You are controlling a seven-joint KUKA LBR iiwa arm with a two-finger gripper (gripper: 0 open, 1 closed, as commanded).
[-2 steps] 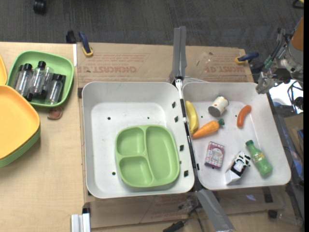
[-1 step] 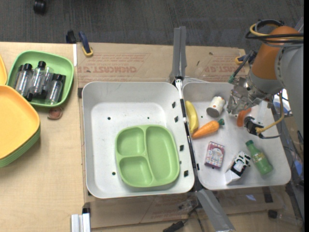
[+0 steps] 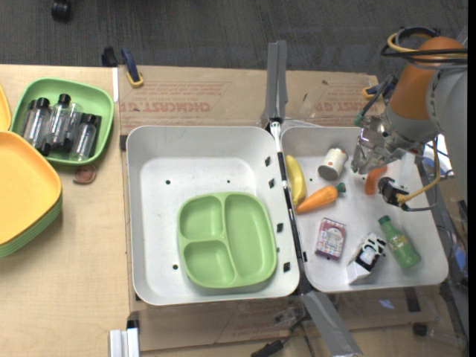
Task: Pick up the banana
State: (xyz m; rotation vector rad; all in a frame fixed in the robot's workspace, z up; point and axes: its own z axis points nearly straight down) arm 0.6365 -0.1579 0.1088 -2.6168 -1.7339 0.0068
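Observation:
The yellow banana (image 3: 296,178) lies along the left wall of the right bin (image 3: 431,274), just above an orange carrot (image 3: 320,197). My gripper (image 3: 370,160) hangs over the upper right part of that bin, well to the right of the banana. An orange-red piece (image 3: 374,179) shows just below the gripper. Nothing can be seen held in it.
The right bin also holds a small white cylinder (image 3: 332,163), a pink card packet (image 3: 330,239), a black-and-white carton (image 3: 367,255) and a green bottle (image 3: 399,241). A green divided plate (image 3: 225,238) sits in the left bin (image 3: 149,199). Yellow plates (image 3: 26,199) and a green tray of bottles (image 3: 63,121) stand left.

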